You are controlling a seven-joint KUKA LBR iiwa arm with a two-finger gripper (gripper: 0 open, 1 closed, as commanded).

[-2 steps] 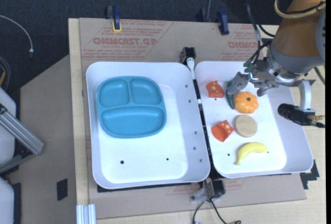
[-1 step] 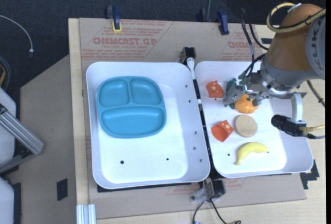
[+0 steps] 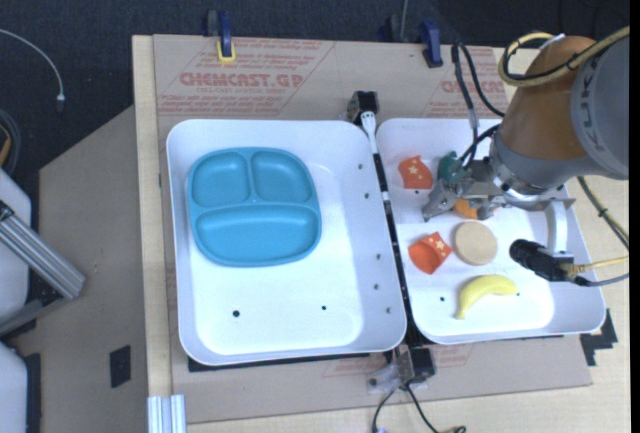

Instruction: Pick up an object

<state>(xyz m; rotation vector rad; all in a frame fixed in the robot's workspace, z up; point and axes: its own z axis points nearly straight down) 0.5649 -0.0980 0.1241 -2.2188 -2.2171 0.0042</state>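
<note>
The tabletop (image 3: 150,221) is a brown board carrying two shallow white bins side by side. The left bin (image 3: 290,321) holds a blue divided plate (image 3: 255,204) with three compartments, well apart from everything else. The right bin (image 3: 520,321) serves as the landmark here: the arm (image 3: 560,111) reaches down over its upper middle, orange band above the wrist, and the claw (image 3: 455,196) sits low near the bin's centre. Whether the claw is spread or pressed together cannot be told; its tip is crowded with metal parts and a small orange piece (image 3: 467,209) just beside it, and nothing can be seen gripped.

In the right bin, a round tan disc (image 3: 476,243) lies near the centre, just below the claw. A yellow banana (image 3: 486,293) lies toward the bin's lower edge, curved, smooth-skinned and lying flat. A red wedge-shaped block (image 3: 430,253) sits at the bin's left-centre, just beside the disc, and a second red block (image 3: 414,171) sits toward the upper left, with a small green piece (image 3: 447,163) near it.

These look like toy food, so probably light, stiff and somewhat slick plastic, unlikely to break. The banana is likely best pinched across its narrow middle. The disc lies flat, so it may offer little to grip except across its rim. The red blocks' slanted faces could slip under pressure.
</note>
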